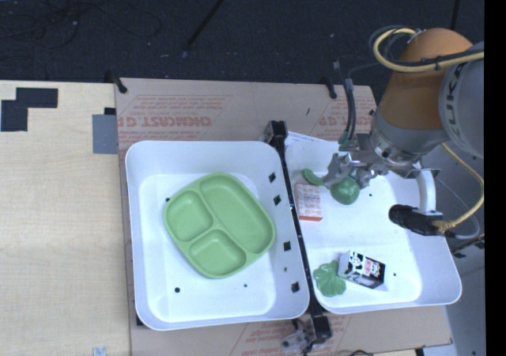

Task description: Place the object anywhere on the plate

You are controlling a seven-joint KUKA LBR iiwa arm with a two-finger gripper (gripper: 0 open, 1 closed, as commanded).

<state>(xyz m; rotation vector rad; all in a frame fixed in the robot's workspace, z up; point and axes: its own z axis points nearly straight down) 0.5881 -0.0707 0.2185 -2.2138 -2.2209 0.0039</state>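
Right bin, near: green leafy item [329, 279] beside a black-and-white box [363, 269].
Left bin [150, 299]: green three-part plate [219, 224], nothing on it.
Gripper [349, 172]: over far right bin, fingers closed around a round green object [345, 190].
Hard to read: small printed card [307, 202] by divider.
Surroundings: cardboard, wooden bench, dark floor beyond.

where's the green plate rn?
The green plate lies flat in the left bin of the camera view, roughly centred, across the divider from the gripper in the right bin.
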